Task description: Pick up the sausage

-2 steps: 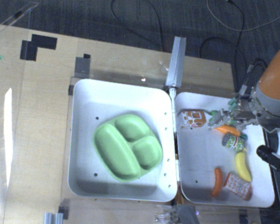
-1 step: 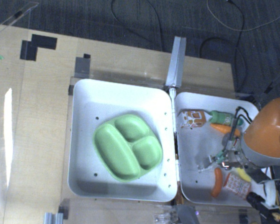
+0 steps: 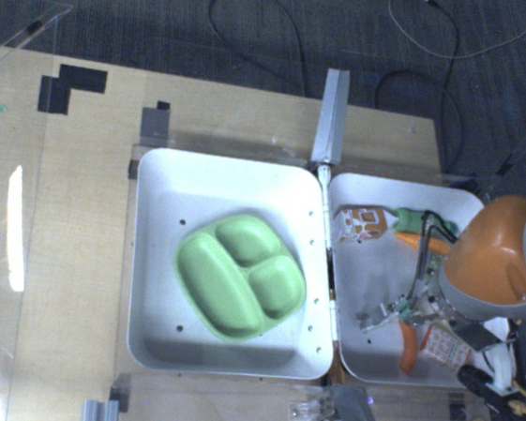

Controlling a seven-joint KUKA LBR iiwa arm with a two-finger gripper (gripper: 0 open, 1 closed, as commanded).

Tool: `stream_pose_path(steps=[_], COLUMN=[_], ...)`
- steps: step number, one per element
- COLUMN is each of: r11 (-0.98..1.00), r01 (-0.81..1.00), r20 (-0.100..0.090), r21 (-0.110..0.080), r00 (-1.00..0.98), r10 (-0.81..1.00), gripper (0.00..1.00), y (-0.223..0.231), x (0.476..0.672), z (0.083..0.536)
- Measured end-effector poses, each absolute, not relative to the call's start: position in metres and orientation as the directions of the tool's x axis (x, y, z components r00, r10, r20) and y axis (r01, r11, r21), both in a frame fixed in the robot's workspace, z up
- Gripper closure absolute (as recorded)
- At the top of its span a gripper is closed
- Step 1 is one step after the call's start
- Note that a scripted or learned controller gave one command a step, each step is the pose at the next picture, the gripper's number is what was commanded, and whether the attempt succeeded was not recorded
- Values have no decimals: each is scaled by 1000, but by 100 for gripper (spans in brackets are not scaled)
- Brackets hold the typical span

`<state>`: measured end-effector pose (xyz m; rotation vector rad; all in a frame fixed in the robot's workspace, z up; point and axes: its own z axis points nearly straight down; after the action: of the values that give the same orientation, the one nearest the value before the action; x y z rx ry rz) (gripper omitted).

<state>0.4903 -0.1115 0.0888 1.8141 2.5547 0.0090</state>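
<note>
The sausage (image 3: pixel 407 350) is a short reddish-orange piece lying lengthwise near the front wall of the right bin (image 3: pixel 369 274). My gripper (image 3: pixel 409 312) hangs below the orange wrist band (image 3: pixel 490 252), low in that bin. It sits just behind the sausage's far end, very close to it. The arm's bulk hides the gripper's upper part, and I cannot tell whether it touches the sausage.
A carrot with green leaves (image 3: pixel 419 234) and a small orange-and-white packet (image 3: pixel 365 223) lie at the back of the right bin. Another printed packet (image 3: pixel 443 347) lies just right of the sausage. The left bin (image 3: pixel 166 194) holds a green divided plate (image 3: pixel 240 275).
</note>
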Motion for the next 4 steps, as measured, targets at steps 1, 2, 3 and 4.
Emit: stream_pose_path(steps=[1,2,3,4], r11=[332,332,575,575], r01=[943,943,818,818], r20=[-8,-8,-12,-14], r21=[20,20,14,20], r00=[-332,-332,-575,-575], r10=[943,943,818,818], gripper=[100,0,0,100], y=[-110,-110,-104,-102], x=[494,494,493,495], z=[101,101,90,101])
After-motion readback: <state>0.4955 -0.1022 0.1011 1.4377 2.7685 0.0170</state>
